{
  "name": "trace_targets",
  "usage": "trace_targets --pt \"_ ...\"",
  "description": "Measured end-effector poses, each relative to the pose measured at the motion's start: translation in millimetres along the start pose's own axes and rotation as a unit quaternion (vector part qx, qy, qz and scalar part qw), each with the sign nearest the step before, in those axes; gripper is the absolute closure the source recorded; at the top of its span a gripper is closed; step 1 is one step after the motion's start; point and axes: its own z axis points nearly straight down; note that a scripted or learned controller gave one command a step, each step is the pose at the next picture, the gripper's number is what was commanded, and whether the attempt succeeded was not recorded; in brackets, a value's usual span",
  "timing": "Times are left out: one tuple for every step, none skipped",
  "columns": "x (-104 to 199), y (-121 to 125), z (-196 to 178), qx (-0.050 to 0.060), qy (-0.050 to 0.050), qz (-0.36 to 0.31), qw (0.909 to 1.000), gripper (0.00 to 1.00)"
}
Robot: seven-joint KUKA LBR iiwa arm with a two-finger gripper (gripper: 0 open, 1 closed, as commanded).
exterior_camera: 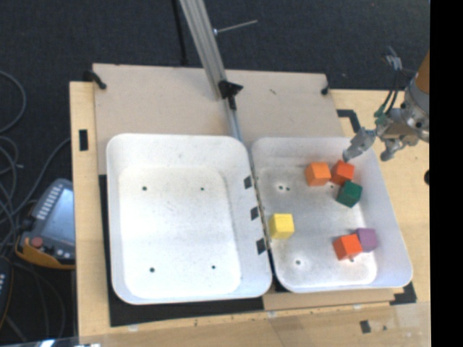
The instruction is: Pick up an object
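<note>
Camera view: the metal two-finger gripper [376, 144], fingers spread apart and holding nothing, hangs at the upper right over the far rim of the right bin [387, 215]. This shallow, round-cornered white bin holds matte blocks: two orange cubes [317, 173] [343, 171] and a green cube [349, 194] just below the fingers, a yellow cube [282, 225] at its left wall, and an orange-red cube [347, 247] touching a purple cube [367, 238] at lower right. The left bin [177, 219], speckled white, fills the centre left.

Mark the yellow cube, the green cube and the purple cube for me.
yellow cube [282, 225], camera view, on its top face.
green cube [349, 194], camera view, on its top face.
purple cube [367, 238], camera view, on its top face.
</note>
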Motion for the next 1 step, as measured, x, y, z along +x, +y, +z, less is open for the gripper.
trace_targets --pt "33.5 60.0 87.5 0.0 0.001 0.0 1.0 0.0"
